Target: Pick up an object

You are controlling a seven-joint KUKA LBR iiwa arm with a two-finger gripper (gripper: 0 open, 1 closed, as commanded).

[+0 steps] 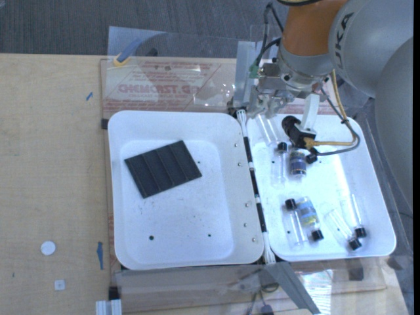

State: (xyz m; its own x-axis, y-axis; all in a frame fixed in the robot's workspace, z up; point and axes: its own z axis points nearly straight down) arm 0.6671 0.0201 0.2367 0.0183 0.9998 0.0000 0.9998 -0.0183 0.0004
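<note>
Over the back of the shallow white right bin, the claw hangs above clear little vials; its grip state can't be told.

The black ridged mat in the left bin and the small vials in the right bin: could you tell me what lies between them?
In the camera view, bare white bin floor, then the two bins' adjoining rims, separate the black mat from the vials.

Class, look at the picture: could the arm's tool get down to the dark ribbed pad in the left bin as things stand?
Probably yes: the pad lies flat and alone in the left bin, nothing over it; the tool hangs above the right bin's far corner.
</note>
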